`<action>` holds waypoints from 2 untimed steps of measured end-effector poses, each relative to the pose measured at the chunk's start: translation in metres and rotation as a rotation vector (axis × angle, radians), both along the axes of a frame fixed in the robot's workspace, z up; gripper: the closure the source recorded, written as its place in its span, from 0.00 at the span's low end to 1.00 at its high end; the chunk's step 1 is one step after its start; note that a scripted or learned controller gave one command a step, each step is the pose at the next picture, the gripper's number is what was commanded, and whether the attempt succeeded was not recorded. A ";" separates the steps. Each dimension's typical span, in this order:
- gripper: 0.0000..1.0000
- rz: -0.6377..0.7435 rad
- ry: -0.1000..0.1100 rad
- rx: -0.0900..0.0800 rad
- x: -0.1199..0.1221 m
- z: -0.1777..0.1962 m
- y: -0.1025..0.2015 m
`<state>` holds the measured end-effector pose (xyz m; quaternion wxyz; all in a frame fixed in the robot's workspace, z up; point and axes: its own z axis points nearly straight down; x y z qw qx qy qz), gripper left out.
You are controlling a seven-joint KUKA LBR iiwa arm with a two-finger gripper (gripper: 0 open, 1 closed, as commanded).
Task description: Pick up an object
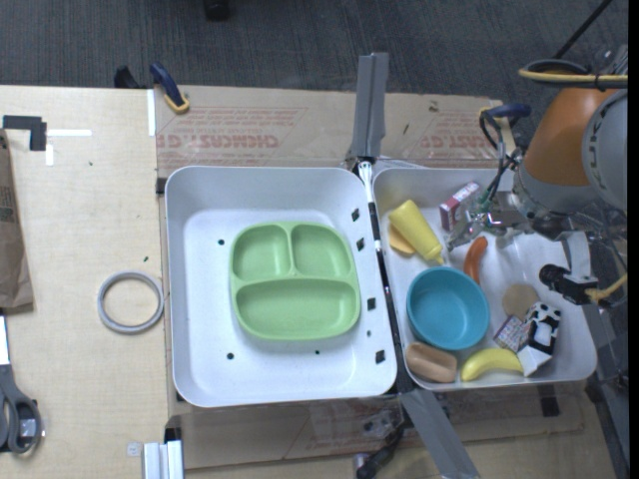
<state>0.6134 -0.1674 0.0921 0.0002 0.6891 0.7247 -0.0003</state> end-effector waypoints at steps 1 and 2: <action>1.00 -0.004 0.000 -0.001 0.000 0.009 -0.001; 1.00 -0.249 0.001 0.000 -0.021 0.113 0.060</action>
